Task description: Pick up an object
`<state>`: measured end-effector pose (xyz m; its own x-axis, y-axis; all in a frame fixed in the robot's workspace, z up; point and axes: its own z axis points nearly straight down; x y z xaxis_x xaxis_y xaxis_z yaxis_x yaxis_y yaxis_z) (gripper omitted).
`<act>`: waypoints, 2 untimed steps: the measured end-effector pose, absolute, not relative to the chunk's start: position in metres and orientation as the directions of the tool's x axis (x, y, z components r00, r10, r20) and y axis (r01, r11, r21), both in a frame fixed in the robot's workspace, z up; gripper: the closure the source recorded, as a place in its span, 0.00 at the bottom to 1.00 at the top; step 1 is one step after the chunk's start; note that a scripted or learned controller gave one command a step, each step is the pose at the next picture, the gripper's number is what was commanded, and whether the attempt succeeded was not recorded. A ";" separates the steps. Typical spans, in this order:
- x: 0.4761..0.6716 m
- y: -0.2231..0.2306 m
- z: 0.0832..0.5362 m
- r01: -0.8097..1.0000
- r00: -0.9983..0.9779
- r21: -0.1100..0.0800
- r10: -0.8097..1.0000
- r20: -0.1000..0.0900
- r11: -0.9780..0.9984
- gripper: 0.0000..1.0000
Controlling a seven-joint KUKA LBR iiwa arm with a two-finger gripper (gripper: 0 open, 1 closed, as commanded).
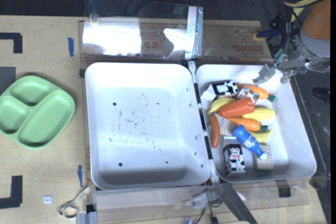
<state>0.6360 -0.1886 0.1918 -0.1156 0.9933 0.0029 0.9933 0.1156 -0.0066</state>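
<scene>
The right bin [299,128] holds a heap of toy food. In it lie an orange pepper [236,107], a yellow banana [219,104], a carrot [250,124], a blue bottle [248,142], a cow-print carton [234,159] and a long orange piece [214,131] by the left wall. A black-and-white piece [224,87] lies at the back. My gripper [274,75] hangs over the bin's far right corner, above and right of the heap. Its two pale fingers stand apart, open, with nothing between them.
The left bin [142,118] sits beside the right one, sharing a middle wall. A green divided plate [34,111] rests on the bench at far left. A clear plastic panel [142,34] stands behind the bins. Cables and stand legs lie beyond the bench.
</scene>
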 end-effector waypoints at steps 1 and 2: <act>0.646 -0.211 0.111 0.964 -0.268 0.000 0.964 0.000 0.268 0.00; 0.643 -0.210 0.085 0.876 -0.483 0.000 0.876 0.001 0.483 0.00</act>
